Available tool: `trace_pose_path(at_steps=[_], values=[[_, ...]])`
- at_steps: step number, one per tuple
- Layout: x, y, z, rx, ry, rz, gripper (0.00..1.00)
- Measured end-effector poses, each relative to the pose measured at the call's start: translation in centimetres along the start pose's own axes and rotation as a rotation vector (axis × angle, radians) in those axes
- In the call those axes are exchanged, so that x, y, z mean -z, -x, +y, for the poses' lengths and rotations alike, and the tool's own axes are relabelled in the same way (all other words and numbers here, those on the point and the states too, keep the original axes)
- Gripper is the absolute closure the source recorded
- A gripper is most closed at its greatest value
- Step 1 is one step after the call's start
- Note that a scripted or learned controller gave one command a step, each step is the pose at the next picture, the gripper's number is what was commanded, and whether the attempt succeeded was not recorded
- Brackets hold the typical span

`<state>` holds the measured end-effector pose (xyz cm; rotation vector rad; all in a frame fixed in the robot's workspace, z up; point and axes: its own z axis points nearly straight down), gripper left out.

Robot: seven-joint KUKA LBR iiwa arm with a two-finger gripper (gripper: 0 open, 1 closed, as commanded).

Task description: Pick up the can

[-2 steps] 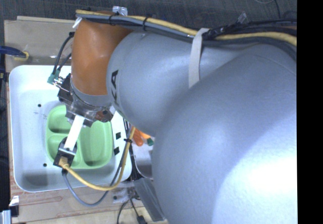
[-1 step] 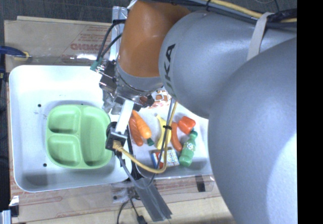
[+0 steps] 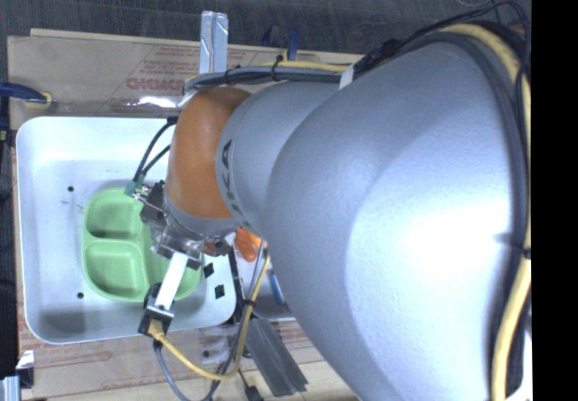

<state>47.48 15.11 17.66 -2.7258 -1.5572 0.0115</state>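
The grey arm with its orange band [image 3: 203, 155] covers most of the view and reaches down over the left white bin [image 3: 45, 209]. My gripper [image 3: 191, 244] hangs at the bin's right side, over the right edge of a green two-compartment tray [image 3: 113, 246]. The wrist hides what is under it. A small orange thing [image 3: 248, 246] peeks out just right of the wrist. Below that, a bluish-grey rounded thing [image 3: 274, 293] shows under the arm; I cannot tell whether it is the can.
The green tray lies in the middle of the left bin, with bare white floor to its left and along the bin's back. Brown cardboard [image 3: 108, 65] lies behind the bin. A metal post [image 3: 214, 38] stands at the back edge.
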Motion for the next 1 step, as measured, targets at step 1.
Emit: trace_pose_path(at_steps=[1], values=[[0.03,-0.02,0.01,0.000,0.001,0.001,0.00]])
